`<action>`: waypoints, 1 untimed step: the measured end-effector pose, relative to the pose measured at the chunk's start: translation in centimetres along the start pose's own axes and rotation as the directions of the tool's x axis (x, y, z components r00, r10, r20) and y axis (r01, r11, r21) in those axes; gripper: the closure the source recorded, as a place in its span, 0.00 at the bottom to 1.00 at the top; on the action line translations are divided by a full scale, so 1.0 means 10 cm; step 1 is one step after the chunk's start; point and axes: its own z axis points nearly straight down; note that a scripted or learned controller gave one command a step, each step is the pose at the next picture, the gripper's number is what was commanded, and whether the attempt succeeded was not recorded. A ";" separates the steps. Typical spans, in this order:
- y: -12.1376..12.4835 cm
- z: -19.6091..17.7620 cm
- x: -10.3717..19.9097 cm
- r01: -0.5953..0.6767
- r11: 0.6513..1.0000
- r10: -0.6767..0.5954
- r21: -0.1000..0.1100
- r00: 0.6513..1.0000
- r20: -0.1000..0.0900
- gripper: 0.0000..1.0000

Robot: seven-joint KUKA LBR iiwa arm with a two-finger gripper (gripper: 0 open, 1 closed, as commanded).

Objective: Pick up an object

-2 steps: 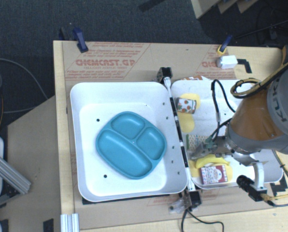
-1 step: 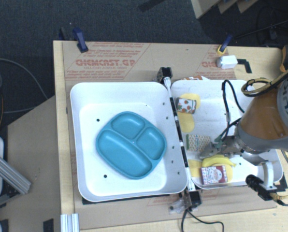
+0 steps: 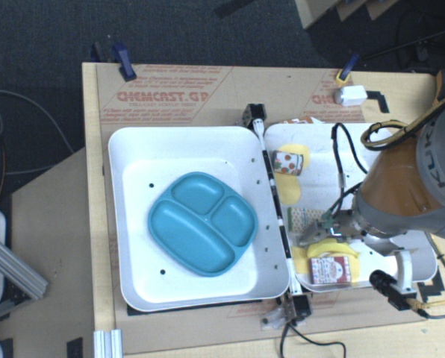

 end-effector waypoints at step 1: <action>0.00 0.00 -0.09 -0.001 1.000 0.001 -0.001 1.000 0.001 0.00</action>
